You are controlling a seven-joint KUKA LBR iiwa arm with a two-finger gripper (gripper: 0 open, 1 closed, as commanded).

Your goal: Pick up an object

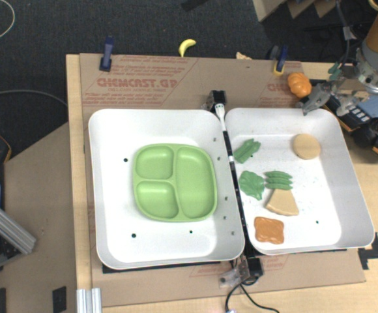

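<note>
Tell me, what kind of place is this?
Probably a robot lab, not a kitchen. Two white bins sit on a clamped board, toy food like the orange piece lies inside, and a robot arm reaches in.

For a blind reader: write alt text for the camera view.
Two white bins sit side by side: the left bin holds a green divided plate, the right bin holds green toy vegetables, a round tan piece, a tan wedge and an orange piece. The gripper hovers over the right bin's far edge.
</note>
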